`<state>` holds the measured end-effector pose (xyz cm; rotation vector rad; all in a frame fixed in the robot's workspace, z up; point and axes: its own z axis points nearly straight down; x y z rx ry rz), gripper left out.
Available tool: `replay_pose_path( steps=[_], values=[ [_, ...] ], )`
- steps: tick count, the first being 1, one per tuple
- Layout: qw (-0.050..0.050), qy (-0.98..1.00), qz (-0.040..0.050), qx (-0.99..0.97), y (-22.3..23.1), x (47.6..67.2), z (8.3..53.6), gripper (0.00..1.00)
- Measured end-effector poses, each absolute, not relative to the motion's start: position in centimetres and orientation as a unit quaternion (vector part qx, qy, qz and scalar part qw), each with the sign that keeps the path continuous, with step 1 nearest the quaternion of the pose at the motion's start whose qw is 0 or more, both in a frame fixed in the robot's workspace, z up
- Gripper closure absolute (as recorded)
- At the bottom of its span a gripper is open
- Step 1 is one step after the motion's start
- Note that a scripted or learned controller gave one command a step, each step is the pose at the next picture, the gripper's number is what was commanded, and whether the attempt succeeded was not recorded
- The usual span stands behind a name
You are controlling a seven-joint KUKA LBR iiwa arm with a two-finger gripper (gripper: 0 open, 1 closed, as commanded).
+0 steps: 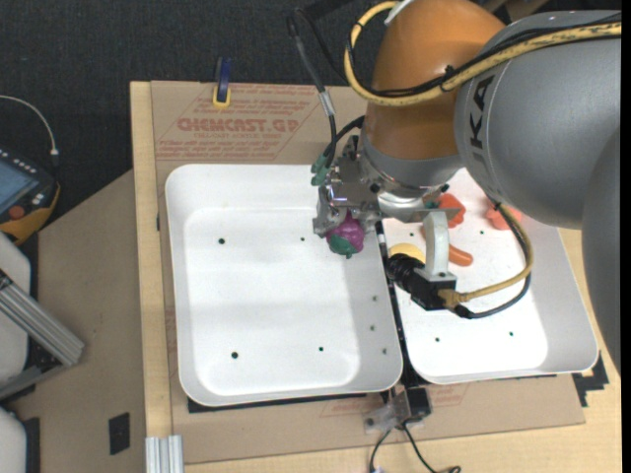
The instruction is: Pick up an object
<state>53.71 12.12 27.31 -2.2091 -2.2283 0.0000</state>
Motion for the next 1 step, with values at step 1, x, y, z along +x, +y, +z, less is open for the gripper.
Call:
replay_pose_path(
  steps=[1],
  values=[
    [0.002,-0.707,0.0017,-0.708,10.93,50.88,26.14,1.00]
  ],
)
